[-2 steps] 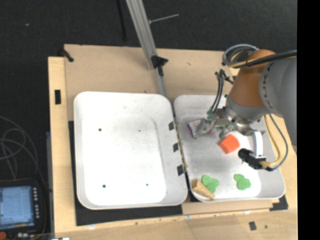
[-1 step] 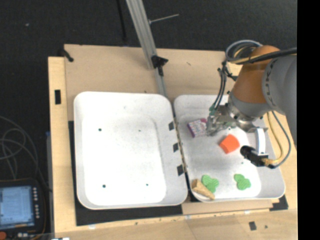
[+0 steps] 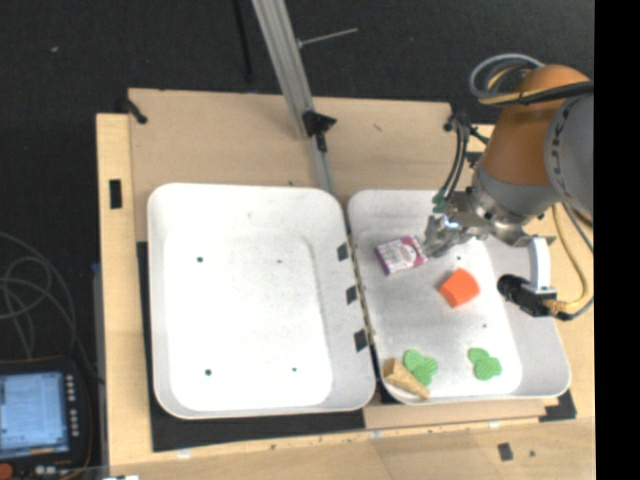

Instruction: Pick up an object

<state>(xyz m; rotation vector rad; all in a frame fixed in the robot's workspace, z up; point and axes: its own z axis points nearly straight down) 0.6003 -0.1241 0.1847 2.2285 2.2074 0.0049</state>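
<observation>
Bench [image 3: 240,128]: light wooden top, filling the middle of the frame, with dark floor around it.
Screen [image 3: 35,408]: small lit display at the lower left corner of the frame, beside the bench edge.
Left bin [image 3: 170,218]: shallow white tray in the centre-left, a few dark specks on its floor.
Right bin [image 3: 545,363]: shallow white tray just beside the left one, touching it along the dark clips in the middle.
Tan piece [image 3: 405,376]: at the lower edge of the right bin, touching a green object.
Green object [image 3: 422,367]: lower left part of the right bin, just beside the tan piece.
Second green object [image 3: 485,364]: lower right part of the right bin, apart from the first.
Orange block [image 3: 460,288]: middle of the right bin, lying free below the gripper.
Purple-and-white box [image 3: 399,255]: upper left part of the right bin, just left of the gripper tip.
Gripper [image 3: 440,233]: low over the upper part of the right bin, beside the box; whether its fingers are apart or closed cannot be told.
Arm [image 3: 520,148]: orange and grey, at the upper right of the frame.
Metal pole [image 3: 285,53]: slanting from the top centre down to the bins' upper edge.
</observation>
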